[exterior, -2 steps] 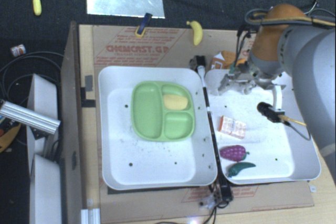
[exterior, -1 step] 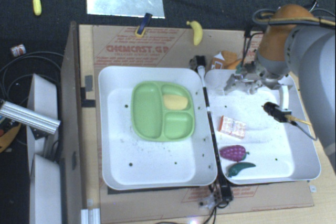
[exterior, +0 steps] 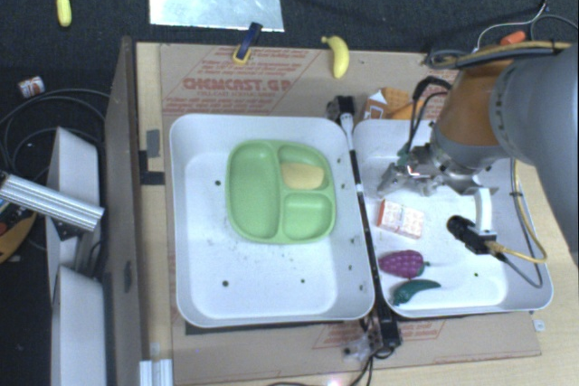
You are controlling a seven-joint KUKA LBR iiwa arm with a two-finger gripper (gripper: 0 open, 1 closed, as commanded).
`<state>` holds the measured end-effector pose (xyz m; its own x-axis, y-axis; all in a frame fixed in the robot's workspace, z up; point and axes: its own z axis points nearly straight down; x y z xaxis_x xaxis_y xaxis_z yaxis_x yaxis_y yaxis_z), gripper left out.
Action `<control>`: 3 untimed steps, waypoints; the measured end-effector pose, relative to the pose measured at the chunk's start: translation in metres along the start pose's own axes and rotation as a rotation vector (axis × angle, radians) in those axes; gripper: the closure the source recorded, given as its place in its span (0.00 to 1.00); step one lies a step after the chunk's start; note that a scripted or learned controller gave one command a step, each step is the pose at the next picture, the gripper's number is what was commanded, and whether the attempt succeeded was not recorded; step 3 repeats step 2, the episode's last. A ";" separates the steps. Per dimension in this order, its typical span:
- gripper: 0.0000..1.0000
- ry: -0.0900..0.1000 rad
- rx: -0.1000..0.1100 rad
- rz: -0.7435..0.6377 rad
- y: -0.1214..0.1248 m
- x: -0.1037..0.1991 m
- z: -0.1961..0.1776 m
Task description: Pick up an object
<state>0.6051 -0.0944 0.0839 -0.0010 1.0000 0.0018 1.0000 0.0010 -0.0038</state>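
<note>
Lying nearest in the right bin (exterior: 520, 289) were a green pepper (exterior: 415, 289) and purple grapes (exterior: 402, 263), with a red-and-white packet (exterior: 400, 219) just beyond. Above the packet hung the gripper (exterior: 412, 174); whether its jaws were open or closed could not be told. Leftward, a green divided plate (exterior: 271, 194) held something yellow (exterior: 302, 175) in the left bin (exterior: 204, 285).

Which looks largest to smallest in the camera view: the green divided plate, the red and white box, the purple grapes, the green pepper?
1. green divided plate, by far the largest.
2. red and white box and purple grapes: they look about alike, so I do not rank them.
3. green pepper, the slimmest and smallest.
</note>
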 end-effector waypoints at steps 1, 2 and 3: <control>0.00 -0.001 -0.006 -0.004 0.012 0.012 -0.001; 0.00 -0.003 -0.010 -0.003 0.056 -0.008 -0.002; 0.00 -0.003 -0.010 -0.003 0.056 -0.008 -0.002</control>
